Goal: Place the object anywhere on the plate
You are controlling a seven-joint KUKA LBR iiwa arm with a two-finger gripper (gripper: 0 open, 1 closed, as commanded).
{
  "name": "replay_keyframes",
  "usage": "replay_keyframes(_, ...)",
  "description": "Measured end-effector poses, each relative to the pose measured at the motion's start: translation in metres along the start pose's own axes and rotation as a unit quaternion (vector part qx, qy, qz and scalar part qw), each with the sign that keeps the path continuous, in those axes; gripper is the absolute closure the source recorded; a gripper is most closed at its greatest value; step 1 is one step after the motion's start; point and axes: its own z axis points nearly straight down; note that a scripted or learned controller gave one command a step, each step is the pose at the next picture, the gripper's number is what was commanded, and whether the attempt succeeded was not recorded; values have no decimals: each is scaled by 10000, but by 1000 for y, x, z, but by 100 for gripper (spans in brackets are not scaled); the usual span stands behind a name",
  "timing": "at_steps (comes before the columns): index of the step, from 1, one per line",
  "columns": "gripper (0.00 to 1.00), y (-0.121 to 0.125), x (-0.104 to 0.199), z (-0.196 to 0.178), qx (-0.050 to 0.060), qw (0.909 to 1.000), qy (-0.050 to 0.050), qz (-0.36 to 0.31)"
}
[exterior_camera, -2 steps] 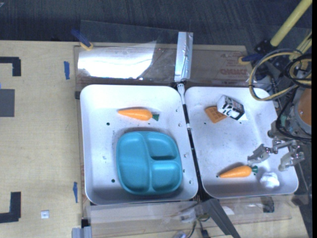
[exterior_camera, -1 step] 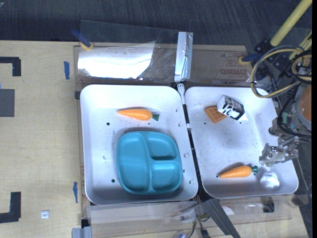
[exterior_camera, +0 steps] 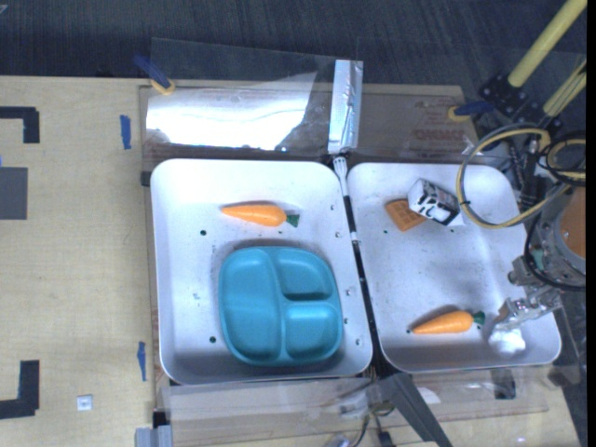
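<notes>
A blue divided plate (exterior_camera: 279,305) lies in the lower half of the left bin (exterior_camera: 177,250). An orange carrot (exterior_camera: 253,214) with a green tip lies just above the plate, on the bin floor. A second carrot (exterior_camera: 444,323) lies near the front of the right bin (exterior_camera: 419,268), green end pointing right. My gripper (exterior_camera: 523,313) hangs low at the right bin's front right corner, just right of that carrot's green end. I see nothing held in it.
At the back of the right bin lie a flat orange piece (exterior_camera: 402,214) and a small black-and-white object (exterior_camera: 434,202). A small white lump (exterior_camera: 507,341) sits under the gripper. Cables (exterior_camera: 494,184) loop over the right bin's far corner.
</notes>
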Motion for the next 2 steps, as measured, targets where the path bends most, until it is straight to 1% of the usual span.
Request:
replay_keyframes(1,0,0,0,0,-2,10000,0,0)
replay_keyframes(2,0,-1,7,-81,39,9424,6,3343)
